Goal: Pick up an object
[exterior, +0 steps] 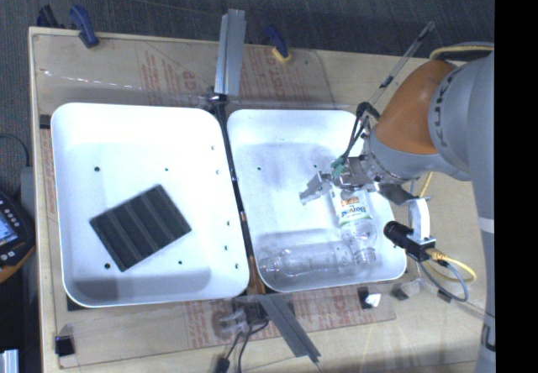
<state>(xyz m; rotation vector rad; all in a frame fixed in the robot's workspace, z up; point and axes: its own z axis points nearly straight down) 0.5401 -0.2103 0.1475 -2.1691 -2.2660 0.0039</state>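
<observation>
In the left bin (pixel 67 136) a dark ribbed pad (pixel 139 226) lies flat near the middle, well apart from the arm. In the right bin (pixel 277 132) a clear plastic bottle (pixel 313 260) lies on its side along the near wall. A second, smaller bottle with a white label (pixel 356 220) lies at its right end, pointing up toward the tool (pixel 332 182), which hangs just above the label end. Whether the tool touches or grips it, and how far open it is, I cannot tell; the arm's wrist hides that part.
</observation>
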